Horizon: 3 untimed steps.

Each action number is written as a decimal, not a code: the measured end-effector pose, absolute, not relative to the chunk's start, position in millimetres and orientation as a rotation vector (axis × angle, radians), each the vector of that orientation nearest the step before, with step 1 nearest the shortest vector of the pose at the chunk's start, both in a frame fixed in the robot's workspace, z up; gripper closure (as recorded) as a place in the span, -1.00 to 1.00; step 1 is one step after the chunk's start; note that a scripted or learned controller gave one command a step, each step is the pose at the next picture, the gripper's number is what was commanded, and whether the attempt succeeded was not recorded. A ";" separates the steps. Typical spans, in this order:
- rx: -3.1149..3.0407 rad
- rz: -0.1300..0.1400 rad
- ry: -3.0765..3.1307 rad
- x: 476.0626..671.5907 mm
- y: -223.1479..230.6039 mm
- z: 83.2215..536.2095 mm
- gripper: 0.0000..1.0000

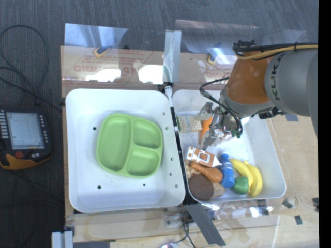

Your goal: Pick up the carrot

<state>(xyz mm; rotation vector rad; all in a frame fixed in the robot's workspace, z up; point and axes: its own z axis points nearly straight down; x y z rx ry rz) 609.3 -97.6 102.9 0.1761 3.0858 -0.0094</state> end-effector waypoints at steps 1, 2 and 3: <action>0.288 0.000 3.101 639.1 -100.4 98.4 -1.00; 0.379 0.001 3.076 606.2 -113.2 100.7 -1.00; 0.368 -0.017 3.055 501.2 -136.0 101.9 -1.00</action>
